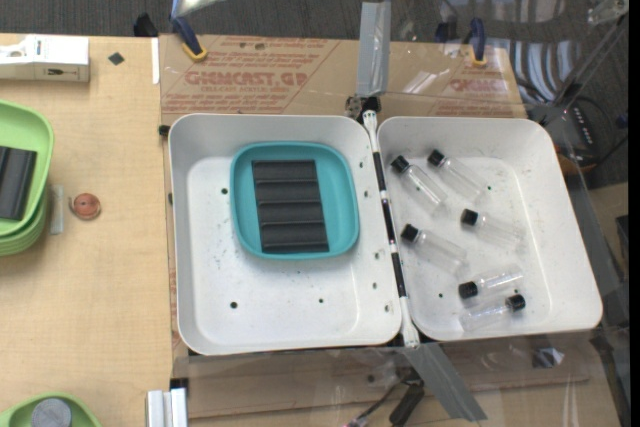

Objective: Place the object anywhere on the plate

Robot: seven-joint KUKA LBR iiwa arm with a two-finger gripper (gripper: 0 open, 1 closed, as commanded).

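A teal plate (246, 215) with a dark ribbed insert (290, 205) lies in the left white bin (200, 305). Several clear plastic vials with black caps lie scattered in the right white bin (560, 305): one (418, 179) near the bin's upper left, one (455, 173) beside it, one (492, 227) in the middle, one (434, 244) lower left, and two (490, 284) (497, 310) near the front.
Stacked green plates (25, 180) sit at the left edge of the wooden bench. A small orange disc (86, 206) lies beside them. A white box (42, 58) rests at the back left. Cardboard (260, 75) and clear panels stand behind the bins.
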